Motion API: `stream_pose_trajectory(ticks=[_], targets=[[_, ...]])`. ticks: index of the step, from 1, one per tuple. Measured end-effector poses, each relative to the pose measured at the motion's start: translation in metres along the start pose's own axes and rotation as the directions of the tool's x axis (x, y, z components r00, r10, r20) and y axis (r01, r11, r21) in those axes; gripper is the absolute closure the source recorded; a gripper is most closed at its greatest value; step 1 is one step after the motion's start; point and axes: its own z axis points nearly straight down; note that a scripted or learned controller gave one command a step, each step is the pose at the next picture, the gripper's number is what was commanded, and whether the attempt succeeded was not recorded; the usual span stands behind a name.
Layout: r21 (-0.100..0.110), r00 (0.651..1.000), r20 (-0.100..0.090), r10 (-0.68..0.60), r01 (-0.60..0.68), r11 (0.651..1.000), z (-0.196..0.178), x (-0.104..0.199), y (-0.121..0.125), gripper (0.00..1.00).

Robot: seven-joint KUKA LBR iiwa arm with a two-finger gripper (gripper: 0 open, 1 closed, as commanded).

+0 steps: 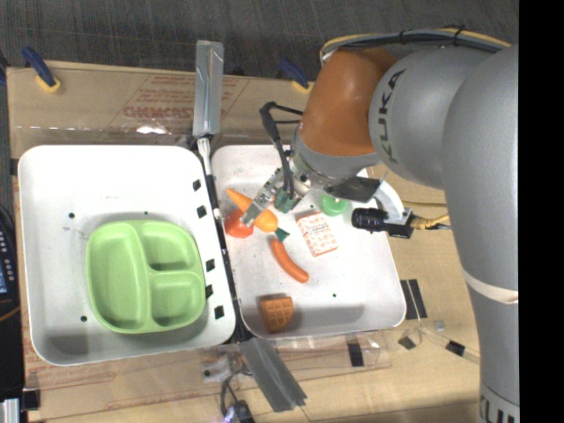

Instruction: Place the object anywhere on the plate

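I am at the picking step: my gripper (pixel 263 208) is low by the right bin's (pixel 370 302) left edge among toy food (pixel 240 214), I cannot tell its grip, and next comes a lift to the green plate (pixel 145 276).

"KUKA" in dark letters on grey arm (pixel 441 77); red print on small packet (pixel 317 234) unreadable.
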Motion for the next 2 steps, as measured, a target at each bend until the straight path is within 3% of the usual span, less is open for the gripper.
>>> stream_pose_trajectory(ticks=[1, 2], targets=[[0.001, 0.997, 0.0, -0.078, 0.078, 0.997, 0.0008, 0.0945, 0.0274, 1.0], [0.001, 0.997, 0.0, -0.077, 0.077, 0.997, 0.0007, 0.0939, 0.027, 0.0]])
